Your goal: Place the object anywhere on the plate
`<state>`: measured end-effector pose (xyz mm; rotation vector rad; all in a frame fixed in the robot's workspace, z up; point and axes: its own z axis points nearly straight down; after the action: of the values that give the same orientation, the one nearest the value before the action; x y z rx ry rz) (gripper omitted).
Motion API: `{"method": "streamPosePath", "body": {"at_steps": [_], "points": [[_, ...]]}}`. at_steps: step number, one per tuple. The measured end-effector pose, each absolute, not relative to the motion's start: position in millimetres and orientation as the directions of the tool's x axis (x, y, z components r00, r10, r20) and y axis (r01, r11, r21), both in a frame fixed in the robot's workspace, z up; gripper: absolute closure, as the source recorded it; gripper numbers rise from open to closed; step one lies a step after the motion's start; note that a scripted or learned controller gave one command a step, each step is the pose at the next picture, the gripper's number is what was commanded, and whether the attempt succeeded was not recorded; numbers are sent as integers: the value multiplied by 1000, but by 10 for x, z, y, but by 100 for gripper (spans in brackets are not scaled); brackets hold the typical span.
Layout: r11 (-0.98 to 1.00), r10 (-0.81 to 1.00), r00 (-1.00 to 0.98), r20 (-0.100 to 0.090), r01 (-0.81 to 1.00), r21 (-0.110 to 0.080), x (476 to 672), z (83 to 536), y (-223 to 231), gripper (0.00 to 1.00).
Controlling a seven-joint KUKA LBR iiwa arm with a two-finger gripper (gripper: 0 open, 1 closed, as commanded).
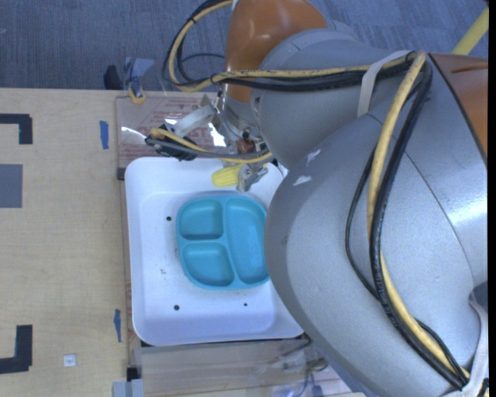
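Observation:
A light blue plate point(221, 242) with three compartments lies in the middle of a white bin point(155, 295). Just beyond the plate's far rim, a small yellow object point(223, 177) shows at the tip of my gripper point(245, 177). The object touches or sits right against the gripper's tip, partly hidden by it, above the bin's far edge. I cannot make out whether it is held. The grey arm with its orange band point(267, 23) covers the bin's right side and the plate's right rim.
Yellow and black cables point(186, 143) trail from the wrist over the bin's far left corner. A wooden bench top point(62, 233) with blue tape marks lies to the left. The arm's bulk covers the right half of the view.

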<state>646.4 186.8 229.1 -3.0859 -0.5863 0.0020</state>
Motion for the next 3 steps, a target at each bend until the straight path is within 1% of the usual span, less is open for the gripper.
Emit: {"method": "streamPosePath", "body": {"at_steps": [1, 2, 3], "points": [[-886, 463, 886, -1, 463, 0, 6593, 2311, 2250, 100], [-965, 263, 965, -7, 263, 1, 6149, 1853, 2240, 100], [-964, 264, 964, 4, 264, 1, 6581, 2696, 2226, 100]]}}
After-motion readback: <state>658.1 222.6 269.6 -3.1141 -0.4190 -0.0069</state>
